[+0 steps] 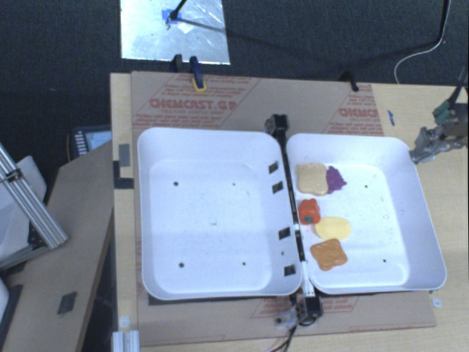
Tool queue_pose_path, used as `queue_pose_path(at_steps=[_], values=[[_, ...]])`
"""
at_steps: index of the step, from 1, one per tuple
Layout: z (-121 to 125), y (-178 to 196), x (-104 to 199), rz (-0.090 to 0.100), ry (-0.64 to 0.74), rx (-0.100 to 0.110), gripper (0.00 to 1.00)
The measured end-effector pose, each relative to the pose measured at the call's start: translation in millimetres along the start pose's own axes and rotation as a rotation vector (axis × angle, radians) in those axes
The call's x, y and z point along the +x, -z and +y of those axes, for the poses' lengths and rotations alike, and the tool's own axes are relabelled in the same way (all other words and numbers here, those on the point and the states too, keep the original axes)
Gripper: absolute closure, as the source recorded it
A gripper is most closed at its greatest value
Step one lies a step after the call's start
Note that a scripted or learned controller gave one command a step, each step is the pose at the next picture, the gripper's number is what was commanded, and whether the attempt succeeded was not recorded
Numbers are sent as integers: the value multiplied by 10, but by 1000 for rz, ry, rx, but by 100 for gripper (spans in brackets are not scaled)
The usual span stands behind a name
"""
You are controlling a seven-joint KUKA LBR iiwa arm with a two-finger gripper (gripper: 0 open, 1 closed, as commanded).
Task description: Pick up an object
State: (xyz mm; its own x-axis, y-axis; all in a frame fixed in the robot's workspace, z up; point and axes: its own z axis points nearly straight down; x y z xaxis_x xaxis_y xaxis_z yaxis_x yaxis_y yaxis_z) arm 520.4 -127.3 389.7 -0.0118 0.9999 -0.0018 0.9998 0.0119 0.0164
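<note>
Camera view | tool (432, 144) at R bin (421, 196) edge; grip unclear | cardboard bench (220, 97); dark carpet (58, 42)

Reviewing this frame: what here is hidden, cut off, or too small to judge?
- Pincer: sits at the camera view's right edge, small and blurred; its finger state is unreadable, and the arm behind it is cut off.
- Purple object: partly tucked behind the beige piece; too small to identify.
- Orange-red object: lies against the right bin's left wall; its shape is unclear.
- Cardboard print: partly covered by the bins.
</note>
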Motion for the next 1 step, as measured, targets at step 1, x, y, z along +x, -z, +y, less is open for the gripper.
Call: queue_pose_path(at_steps=[1], values=[[-350, 1140, -847, -8, -19, 0, 100]])
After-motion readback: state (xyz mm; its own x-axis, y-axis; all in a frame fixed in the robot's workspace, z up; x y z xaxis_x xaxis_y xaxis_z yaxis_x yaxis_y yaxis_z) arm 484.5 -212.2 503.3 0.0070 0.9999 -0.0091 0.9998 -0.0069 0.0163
